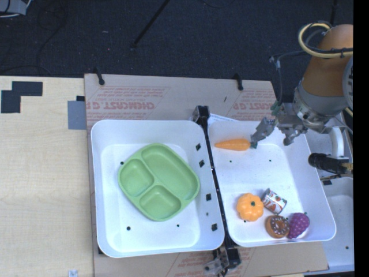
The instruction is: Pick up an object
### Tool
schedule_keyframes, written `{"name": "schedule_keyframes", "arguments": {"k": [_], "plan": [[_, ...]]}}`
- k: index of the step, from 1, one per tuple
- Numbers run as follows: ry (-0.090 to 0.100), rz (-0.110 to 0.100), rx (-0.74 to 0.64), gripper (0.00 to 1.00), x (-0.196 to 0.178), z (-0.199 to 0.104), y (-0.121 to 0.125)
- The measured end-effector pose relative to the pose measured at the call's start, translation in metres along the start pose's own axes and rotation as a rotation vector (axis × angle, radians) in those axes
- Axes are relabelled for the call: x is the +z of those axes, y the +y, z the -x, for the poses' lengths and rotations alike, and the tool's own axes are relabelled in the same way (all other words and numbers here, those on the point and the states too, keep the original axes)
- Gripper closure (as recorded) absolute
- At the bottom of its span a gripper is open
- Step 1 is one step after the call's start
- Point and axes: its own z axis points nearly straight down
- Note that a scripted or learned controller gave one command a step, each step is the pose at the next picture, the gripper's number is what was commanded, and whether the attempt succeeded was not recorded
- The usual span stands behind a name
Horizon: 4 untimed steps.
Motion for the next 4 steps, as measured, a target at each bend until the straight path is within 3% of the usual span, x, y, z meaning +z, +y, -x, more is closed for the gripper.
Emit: {"name": "schedule_keyframes", "arguments": {"k": [1, 3, 4], "plan": [[-0.002, 0.014, -0.002, 0.00, -0.008, 0.000, 0.002], [0.000, 0.006, -0.002, 0.00, 0.114, 0.001, -0.005], [0.000, 0.009, 0.000, 0.00, 0.147, 0.000, -0.005]]}}
